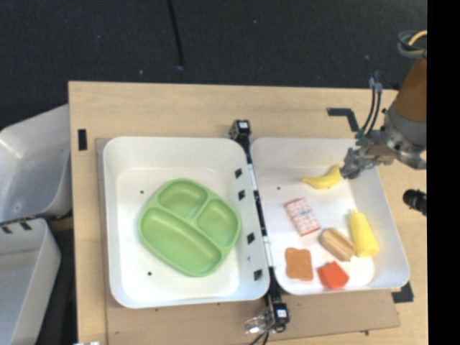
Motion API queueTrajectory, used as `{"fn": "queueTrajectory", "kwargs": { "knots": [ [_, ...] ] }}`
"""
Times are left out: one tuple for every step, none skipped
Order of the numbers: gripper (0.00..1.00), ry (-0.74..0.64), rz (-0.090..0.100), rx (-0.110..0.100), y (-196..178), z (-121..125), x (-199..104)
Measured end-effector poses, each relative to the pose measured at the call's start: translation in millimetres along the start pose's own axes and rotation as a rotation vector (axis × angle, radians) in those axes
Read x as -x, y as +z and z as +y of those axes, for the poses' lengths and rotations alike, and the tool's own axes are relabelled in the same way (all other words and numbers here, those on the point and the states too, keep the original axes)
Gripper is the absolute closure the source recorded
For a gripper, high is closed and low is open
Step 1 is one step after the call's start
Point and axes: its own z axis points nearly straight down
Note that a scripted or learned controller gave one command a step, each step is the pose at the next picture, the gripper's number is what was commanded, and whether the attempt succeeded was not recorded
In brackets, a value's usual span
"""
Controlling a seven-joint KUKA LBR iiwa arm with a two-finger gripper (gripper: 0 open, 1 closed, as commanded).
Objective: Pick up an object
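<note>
The right bin [389, 214] holds several toy foods. A yellow banana [323, 180] lies near its far side. My gripper [355, 164] hangs low over the bin's far right part, right at the banana's right tip. Nearer the front lie a pink checked card [302, 216], a tan sausage roll [336, 244], a yellow oblong piece [363, 233], a brown toast slice [299, 264] and a red block [333, 274].
A green divided plate [190, 226] lies in the left bin [115, 192]. A black-clipped divider [253, 200] runs between the bins. The grey arm with its orange band [410, 99] comes in from the right. White containers [29, 164] stand off the bench's left side.
</note>
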Motion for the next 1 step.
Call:
{"fn": "queueTrajectory", "kwargs": {
  "knots": [
    [1.0,-0.001,0.0,-0.001,-24.4,0.8,1.6]
  ]
}}
